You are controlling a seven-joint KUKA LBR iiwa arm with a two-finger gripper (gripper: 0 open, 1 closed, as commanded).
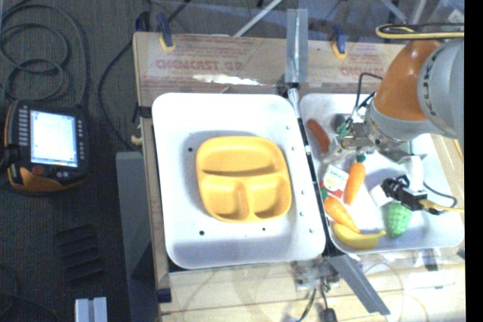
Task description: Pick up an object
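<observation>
Carrot (pixel 355 182) as the likeliest target, in the right bin (pixel 445 237) on the bench (pixel 196 64), just below the pincer (pixel 353 136) as seen from above. Long axis close to up-and-down in the view, leaning a little: green top uppermost and nearest the pincer, orange tip pointing down toward the bin's near edge. Impossible to tell whether top and pincer touch or merely sit close.

Pincer low over the upper left part of the right bin, at the end of the grey arm with its orange band (pixel 400 90). Opening too small and cluttered to read, so cannot tell how wide it stands. Nothing visibly held.

Close company all round: a small white-and-orange packet (pixel 334 179) touching or just beside the carrot on its left, a second carrot (pixel 339 210) lower left lying at a slant, a banana (pixel 361 239) under that, a green fruit-like piece (pixel 397 219) to the lower right. Red sausage shape (pixel 318 134) just left of the pincer, also near enough to count as a rival target.

Judged from this: a short shift down the view along the carrot, with a closing line set across that long axis, not along it. Risk of nudging the packet
</observation>
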